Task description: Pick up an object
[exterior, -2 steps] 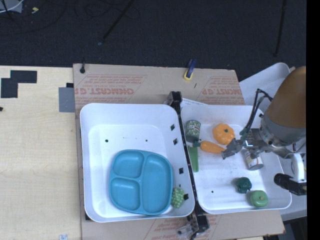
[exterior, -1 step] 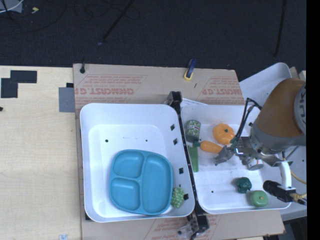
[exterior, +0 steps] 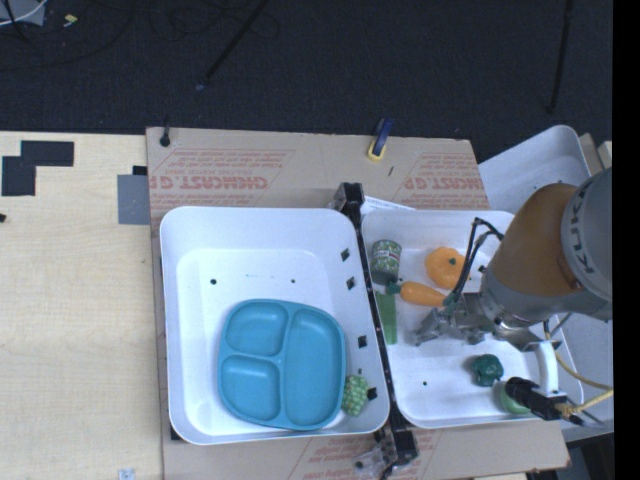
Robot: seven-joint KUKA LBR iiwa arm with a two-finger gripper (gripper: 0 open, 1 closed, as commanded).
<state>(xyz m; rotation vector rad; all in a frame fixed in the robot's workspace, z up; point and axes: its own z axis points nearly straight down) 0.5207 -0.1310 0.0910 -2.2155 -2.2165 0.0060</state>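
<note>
Over the right bin point(exterior: 440, 408), the pincer point(exterior: 432, 326) hovers low near the carrot point(exterior: 422, 293); its grip state is unclear, nothing visibly lifted.

Arm reaches in from the right — claw point(exterior: 432, 330) low, pointing left.

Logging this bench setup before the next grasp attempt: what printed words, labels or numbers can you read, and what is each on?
Brown cardboard sheet under the two white bins: red print in two patches, upside down and mirrored from this camera, too blurred to quote reliably.
Grey robot arm: dark letters at its right edge, cut off, unreadable.
Small round green-labelled can in the right bin: label too small to read.
</note>
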